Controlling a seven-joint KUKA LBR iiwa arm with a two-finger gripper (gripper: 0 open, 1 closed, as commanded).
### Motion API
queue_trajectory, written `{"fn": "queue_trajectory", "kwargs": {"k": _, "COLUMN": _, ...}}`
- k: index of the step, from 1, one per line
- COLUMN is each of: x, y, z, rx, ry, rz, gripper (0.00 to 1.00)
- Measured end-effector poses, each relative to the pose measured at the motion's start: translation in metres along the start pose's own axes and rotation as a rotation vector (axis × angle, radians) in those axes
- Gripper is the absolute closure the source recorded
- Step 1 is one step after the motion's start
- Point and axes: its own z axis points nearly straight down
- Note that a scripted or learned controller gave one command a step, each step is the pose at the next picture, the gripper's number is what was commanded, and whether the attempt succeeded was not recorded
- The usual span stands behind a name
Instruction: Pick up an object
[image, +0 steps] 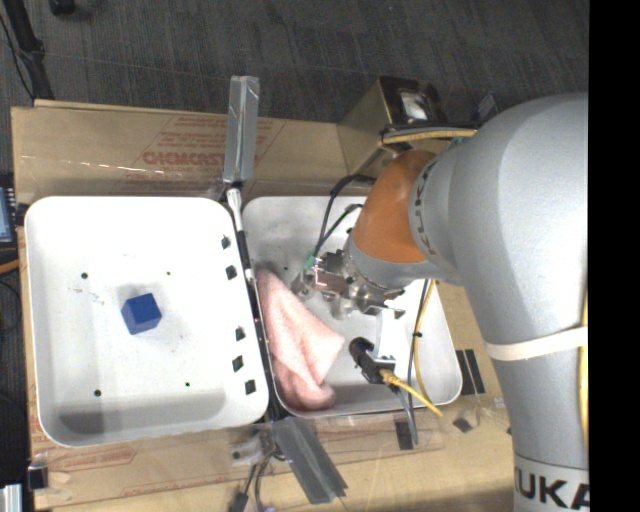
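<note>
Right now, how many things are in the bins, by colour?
Blue: 1, the cube in the left bin
Pink: 1, the cloth in the right bin
Total: 2

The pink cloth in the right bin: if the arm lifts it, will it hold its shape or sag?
The pink cloth lies crumpled against the right bin's left wall, so it is probably soft and would droop from a pinch. It looks light for its bulk. Its fuzzy surface should grip rather than slip, though only a fold may lift.
</note>
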Motion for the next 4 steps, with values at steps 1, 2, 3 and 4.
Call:
{"fn": "queue_trajectory", "kwargs": {"k": 1, "x": -0.007, "y": 0.002, "z": -0.031, "rx": -0.005, "ry": -0.002, "rz": -0.189, "gripper": 0.00}}
{"fn": "queue_trajectory", "kwargs": {"k": 2, "x": 0.008, "y": 0.035, "z": -0.019, "rx": -0.004, "ry": -0.001, "rz": -0.241, "gripper": 0.00}}
{"fn": "queue_trajectory", "kwargs": {"k": 3, "x": -0.020, "y": 0.106, "z": -0.016, "rx": -0.005, "ry": -0.001, "rz": -0.214, "gripper": 0.00}}
{"fn": "queue_trajectory", "kwargs": {"k": 4, "x": -0.057, "y": 0.097, "z": -0.103, "rx": -0.006, "ry": -0.001, "rz": -0.094, "gripper": 0.00}}
